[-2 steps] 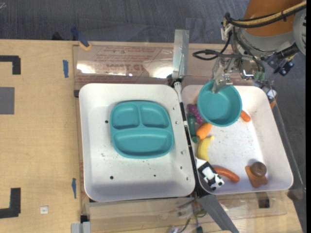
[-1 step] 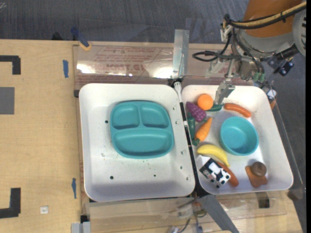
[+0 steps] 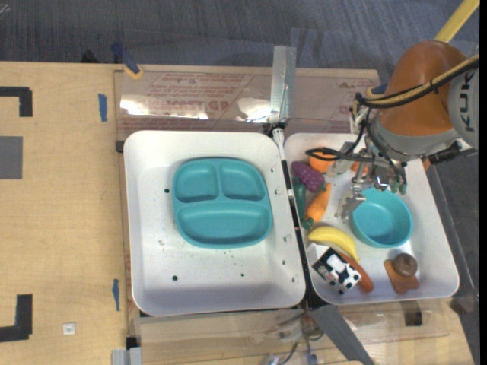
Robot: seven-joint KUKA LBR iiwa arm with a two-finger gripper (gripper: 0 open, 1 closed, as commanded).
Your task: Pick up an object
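Over the right bin (image 3: 445, 276), gripper (image 3: 356, 196) hangs beside the teal bowl (image 3: 382, 219), above clustered toys; finger state indiscernible.

A teal divided plate (image 3: 221, 202) lies in the left white bin (image 3: 144, 280), mid-frame, on the wooden bench (image 3: 53, 204).

Grey arm with orange band

An orange dome-shaped band (image 3: 422, 82) is capping the grey arm (image 3: 466, 109); black and yellow cables (image 3: 411, 91) are running across it, and a thin metallic end effector (image 3: 364, 185) is showing below the band.
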